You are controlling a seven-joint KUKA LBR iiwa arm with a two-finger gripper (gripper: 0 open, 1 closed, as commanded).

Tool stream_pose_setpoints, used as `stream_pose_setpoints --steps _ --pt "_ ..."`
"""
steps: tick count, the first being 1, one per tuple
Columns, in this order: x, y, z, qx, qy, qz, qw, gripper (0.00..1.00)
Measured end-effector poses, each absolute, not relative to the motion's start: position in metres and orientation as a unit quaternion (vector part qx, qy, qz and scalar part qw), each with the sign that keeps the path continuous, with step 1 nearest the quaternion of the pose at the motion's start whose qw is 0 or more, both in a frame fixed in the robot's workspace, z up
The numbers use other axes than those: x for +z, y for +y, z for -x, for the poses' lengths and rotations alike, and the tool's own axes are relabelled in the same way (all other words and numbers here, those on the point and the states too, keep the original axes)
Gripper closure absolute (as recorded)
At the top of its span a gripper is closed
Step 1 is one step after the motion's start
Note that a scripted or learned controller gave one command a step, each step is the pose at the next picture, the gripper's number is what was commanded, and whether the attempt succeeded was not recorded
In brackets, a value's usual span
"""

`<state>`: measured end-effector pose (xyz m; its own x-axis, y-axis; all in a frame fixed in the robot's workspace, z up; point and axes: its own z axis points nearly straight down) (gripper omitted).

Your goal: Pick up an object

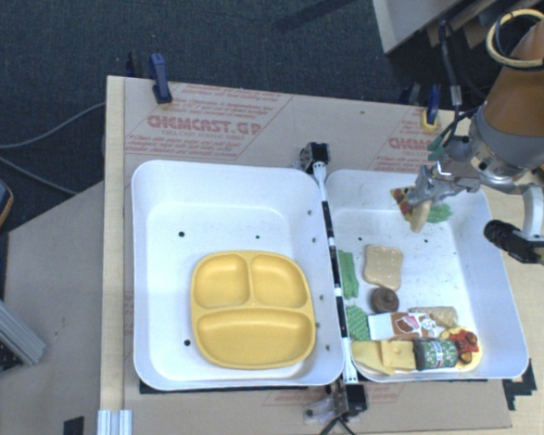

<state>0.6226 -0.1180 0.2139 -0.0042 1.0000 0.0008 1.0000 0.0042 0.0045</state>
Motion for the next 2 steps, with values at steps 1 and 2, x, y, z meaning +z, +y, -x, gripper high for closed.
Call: stream_pose_setpoints --steps 1,2 --pt "0.205 -0.04 -0.57 -0.0003 0.71 -0.705 -0.004 1.0" --pt "0.231 0.036 -0.585 0.0021 0.71 -0.704 0.002 1.0"
